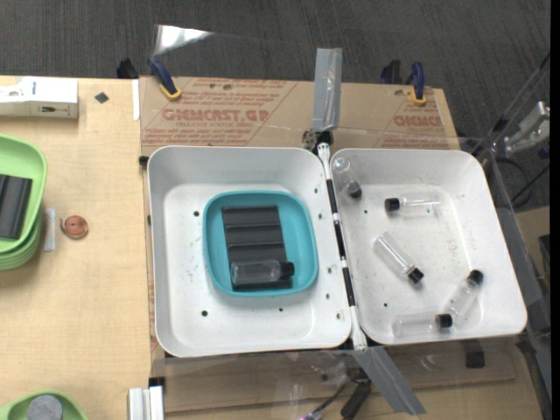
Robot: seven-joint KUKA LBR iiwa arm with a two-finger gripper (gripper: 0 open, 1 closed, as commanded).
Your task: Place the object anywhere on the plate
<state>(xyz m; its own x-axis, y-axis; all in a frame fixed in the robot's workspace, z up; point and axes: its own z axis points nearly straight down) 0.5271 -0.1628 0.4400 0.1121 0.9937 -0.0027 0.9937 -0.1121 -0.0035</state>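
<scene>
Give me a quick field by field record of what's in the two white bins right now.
left bin: shallow white bin holding a teal square plate
on the plate: dark grey ribbed block, and one clear vial with a black cap lying at its near end
right bin: shallow white bin with several clear black-capped vials scattered loose, among them one at the middle, one further back and one near the right wall
vials in right bin: all lying down
</scene>
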